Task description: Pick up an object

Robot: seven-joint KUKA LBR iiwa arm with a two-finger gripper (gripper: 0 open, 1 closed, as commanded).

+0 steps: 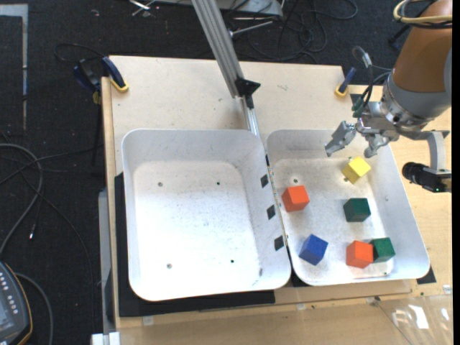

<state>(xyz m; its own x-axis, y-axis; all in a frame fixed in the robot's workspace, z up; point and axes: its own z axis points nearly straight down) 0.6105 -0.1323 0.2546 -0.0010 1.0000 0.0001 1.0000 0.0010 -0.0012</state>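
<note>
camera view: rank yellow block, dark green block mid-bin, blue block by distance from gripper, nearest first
1. yellow block, just below the gripper, right bin's far end.
2. dark green block, mid-bin, right side.
3. blue block, near end, toward the divider.

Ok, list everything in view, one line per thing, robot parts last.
yellow block: 1, yellow, right bin, far end, just below the pincer
orange blocks: 2, orange, right bin; one mid-left, one near front
green blocks: 2, dark green, right bin; one centre, one beside the front orange block
blue block: 1, blue, right bin, front left
bins: 2, white, side by side on bench
arm: 1, orange band, from right
pincer: 1, grey, open, above yellow block
</note>
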